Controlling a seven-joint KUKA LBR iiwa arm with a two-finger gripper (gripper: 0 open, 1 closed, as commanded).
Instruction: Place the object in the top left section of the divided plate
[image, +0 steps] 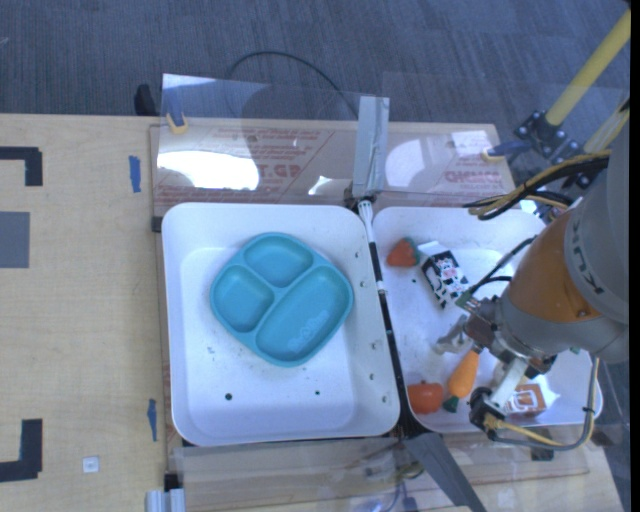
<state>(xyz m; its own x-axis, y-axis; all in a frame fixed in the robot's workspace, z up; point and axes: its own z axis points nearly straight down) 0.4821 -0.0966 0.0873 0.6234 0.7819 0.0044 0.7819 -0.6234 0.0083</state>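
The blue divided plate (283, 297) lies in the left bin (190, 390), with two small sections on its upper left side and one large section at the lower right; all three sections are bare. My gripper (468, 345) hangs low over the right bin (570, 420), far from the plate. An orange carrot-shaped toy (462, 373) lies right under it, partly covered by the wrist. Whether the gripper touches the carrot cannot be told from here.
Also in the right bin are a red-orange tomato toy (425, 397), a black-and-white cow figure (443, 275), a small orange toy (402, 253) and a white-and-orange packet (525, 400). A raised divider (380, 300) separates the bins. Cables loop beside the arm.
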